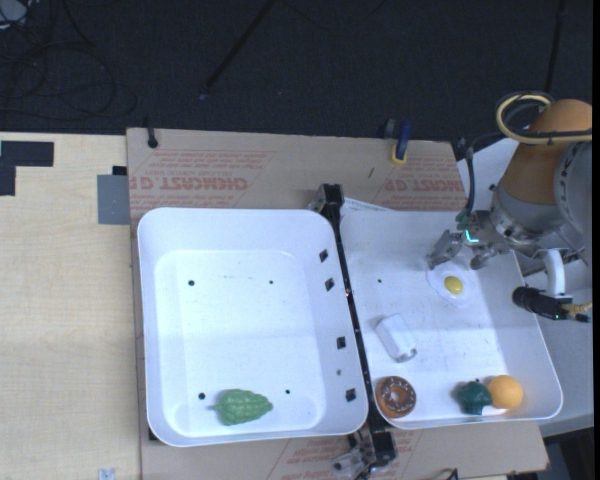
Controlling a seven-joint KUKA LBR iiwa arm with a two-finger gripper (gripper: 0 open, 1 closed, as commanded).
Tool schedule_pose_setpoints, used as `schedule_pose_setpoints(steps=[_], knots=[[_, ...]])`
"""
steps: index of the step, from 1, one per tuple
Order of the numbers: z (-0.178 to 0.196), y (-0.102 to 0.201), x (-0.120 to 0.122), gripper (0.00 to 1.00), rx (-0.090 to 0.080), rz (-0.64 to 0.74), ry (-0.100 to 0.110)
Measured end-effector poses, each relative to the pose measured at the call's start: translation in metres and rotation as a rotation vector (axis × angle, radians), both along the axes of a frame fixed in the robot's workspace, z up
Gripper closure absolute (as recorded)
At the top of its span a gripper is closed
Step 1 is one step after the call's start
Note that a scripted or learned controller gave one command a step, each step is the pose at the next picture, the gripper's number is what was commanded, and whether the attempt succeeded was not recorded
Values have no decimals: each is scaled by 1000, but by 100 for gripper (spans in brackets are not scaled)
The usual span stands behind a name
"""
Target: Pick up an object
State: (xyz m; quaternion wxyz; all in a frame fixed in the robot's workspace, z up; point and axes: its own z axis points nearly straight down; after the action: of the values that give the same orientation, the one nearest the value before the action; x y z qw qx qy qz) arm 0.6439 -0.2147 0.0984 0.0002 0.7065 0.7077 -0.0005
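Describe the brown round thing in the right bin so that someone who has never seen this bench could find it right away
Start at the right white bin and follow the black divider between the two bins down to the near edge. There, in the bin's near left corner, lies a flat round brown doughnut-like disc. Unlike the white cylinder above it and the orange ball to its right, it is dark brown and ring-shaped.

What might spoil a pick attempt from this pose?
The gripper hangs just above the flat white-and-yellow fried-egg toy in the right white bin; something that thin may slip out. The clear plastic cup on its side could roll if nudged. The orange ball touches the dark green toy, crowding a grasp.
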Motion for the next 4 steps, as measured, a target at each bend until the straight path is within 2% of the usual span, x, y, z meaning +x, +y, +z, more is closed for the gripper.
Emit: schedule_pose_setpoints(steps=[1,2,3,4], knots=[[180,58,3,0,-1,5,-18],[70,8,-2,0,1,-4,7],[-8,3,-2,0,3,-1,8],[31,69,1,0,4,4,-1]])
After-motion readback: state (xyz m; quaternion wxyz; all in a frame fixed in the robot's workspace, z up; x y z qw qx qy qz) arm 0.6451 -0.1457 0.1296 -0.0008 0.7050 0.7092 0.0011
